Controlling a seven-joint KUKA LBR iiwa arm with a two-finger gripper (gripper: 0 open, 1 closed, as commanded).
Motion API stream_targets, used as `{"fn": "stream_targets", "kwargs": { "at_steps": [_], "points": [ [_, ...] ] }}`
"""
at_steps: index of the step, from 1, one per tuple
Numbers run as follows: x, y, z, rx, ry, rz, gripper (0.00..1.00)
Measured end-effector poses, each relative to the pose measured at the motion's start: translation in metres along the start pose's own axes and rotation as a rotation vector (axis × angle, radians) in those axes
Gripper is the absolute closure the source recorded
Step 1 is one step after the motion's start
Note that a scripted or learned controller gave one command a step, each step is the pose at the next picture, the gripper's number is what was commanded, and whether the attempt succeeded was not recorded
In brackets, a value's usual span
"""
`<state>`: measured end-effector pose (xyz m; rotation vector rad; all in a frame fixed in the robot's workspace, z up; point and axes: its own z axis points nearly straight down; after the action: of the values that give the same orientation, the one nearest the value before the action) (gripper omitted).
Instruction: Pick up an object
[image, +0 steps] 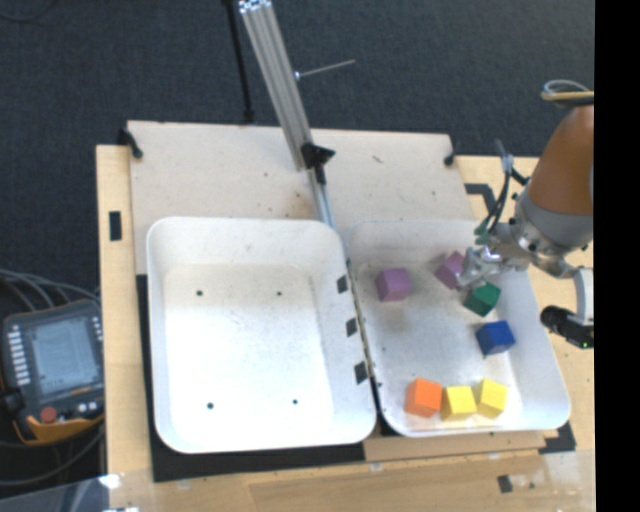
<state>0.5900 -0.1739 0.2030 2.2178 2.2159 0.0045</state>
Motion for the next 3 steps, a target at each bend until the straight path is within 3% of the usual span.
{"fn": "stream_targets", "kwargs": {
  "at_steps": [1,3],
  "points": [
    [-0.001,0.001,0.0,0.004,0.001,-0.001,1.0],
    [0.098,-0.016,-0.026,0.005,0.005,-0.008,1.0]
  ]
}}
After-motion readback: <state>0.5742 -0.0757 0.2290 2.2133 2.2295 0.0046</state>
